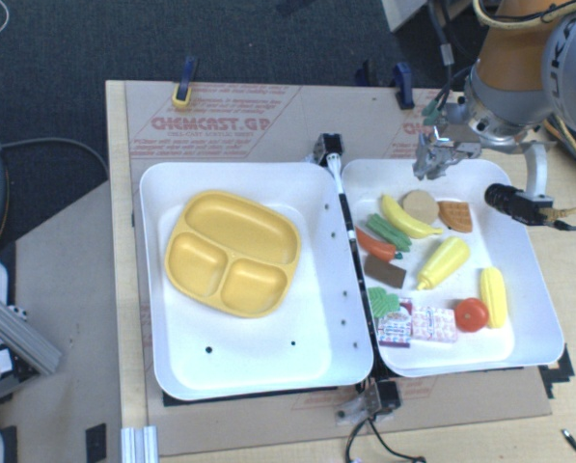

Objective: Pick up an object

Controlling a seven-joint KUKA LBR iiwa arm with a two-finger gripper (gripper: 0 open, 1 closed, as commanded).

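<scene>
My gripper (432, 167) hangs over the right bin's (529, 345) far edge; grip state unreadable. Nothing lifted; banana (408, 218) and other items remain to pick.

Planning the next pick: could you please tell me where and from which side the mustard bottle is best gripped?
Probably across the mustard bottle mid-body, from above: it lies flat and slanted, with bare bin floor along both long sides. Close across its narrow width.

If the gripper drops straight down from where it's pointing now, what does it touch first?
Probably the bare white floor at the back of the right-hand white bin, or the round tan disc just in front of it. The gripper hangs over that far corner, but its height above the bin is hard to judge from one slanted view.
</scene>
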